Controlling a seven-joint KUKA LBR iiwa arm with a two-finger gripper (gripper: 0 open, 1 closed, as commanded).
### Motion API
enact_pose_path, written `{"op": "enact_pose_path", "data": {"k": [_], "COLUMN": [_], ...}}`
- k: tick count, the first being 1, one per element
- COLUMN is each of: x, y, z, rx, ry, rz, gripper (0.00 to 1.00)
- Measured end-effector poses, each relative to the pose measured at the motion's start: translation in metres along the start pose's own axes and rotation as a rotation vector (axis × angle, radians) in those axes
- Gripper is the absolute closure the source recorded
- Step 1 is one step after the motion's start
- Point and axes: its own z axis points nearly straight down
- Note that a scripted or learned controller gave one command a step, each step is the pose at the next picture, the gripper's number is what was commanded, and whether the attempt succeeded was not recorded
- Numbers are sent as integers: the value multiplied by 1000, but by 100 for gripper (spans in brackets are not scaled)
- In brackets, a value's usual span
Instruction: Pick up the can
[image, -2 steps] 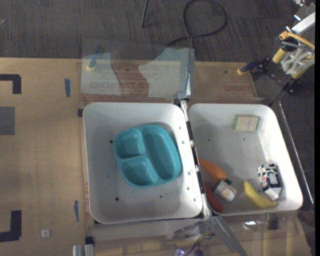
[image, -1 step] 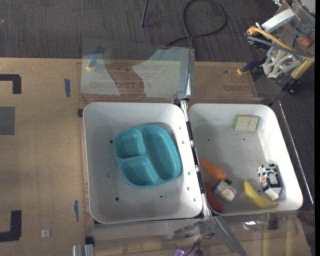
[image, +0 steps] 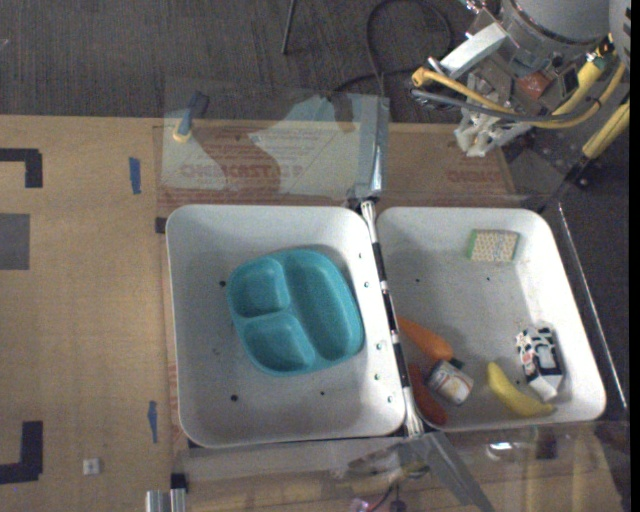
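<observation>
Beside a smooth orange carrot (image: 425, 339) lies the small cylindrical can (image: 450, 381); pincer (image: 484, 137) opening indiscernible.

In the right bin (image: 560, 300), the can (image: 450, 381) lies between carrot (image: 425, 338) and banana (image: 517, 391).

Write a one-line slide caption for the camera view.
Gripper hovers beyond the right bin, far from the can lying beside a banana and carrot.
</observation>
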Motion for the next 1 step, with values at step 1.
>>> {"op": "enact_pose_path", "data": {"k": [1], "x": [25], "y": [1], "z": [0], "rx": [-3], "ry": [5], "rz": [338], "gripper": [100]}}
